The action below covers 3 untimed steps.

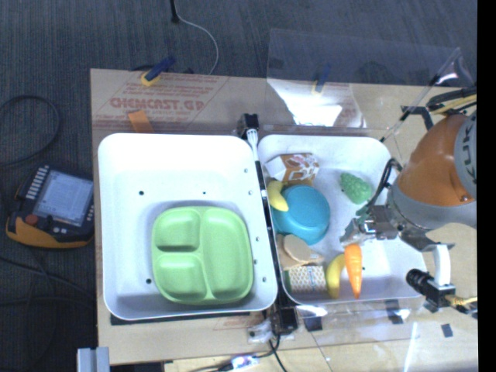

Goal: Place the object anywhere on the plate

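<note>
Two white bins sit side by side on the desk (116, 99). Left bin (124, 169): green divided plate (204, 254). Right bin (372, 149): blue bowl (306, 211), green toy (356, 186), banana (335, 276), and orange carrot (353, 268), gripped at its top by the end effector (358, 237).

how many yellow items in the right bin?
2: one yellow piece at the blue bowl's left edge by the divider, one beside the carrot near the front. More may be hidden.
</note>
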Available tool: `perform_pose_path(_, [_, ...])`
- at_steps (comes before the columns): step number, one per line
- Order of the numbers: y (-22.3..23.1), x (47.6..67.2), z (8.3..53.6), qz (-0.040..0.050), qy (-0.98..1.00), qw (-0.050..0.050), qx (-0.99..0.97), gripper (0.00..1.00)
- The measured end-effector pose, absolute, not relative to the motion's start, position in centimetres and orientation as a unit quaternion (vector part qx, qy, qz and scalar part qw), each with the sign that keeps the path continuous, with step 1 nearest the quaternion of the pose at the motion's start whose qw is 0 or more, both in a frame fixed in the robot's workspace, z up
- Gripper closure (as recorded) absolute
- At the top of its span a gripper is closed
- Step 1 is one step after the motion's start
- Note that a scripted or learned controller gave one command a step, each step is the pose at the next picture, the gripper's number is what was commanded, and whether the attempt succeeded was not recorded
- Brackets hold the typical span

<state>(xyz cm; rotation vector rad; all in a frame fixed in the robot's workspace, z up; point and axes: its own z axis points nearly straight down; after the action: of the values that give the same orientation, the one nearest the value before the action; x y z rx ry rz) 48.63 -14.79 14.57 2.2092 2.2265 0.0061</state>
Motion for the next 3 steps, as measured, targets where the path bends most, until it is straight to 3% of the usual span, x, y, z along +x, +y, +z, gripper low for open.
perform_pose_path(2, [2.1,48.9,23.5,-0.0001,0.544,0.0,0.839,1.0])
perform_pose_path(3, [8.3,49.5,21.5,-0.0038,0.504,-0.001,0.864,1.0])
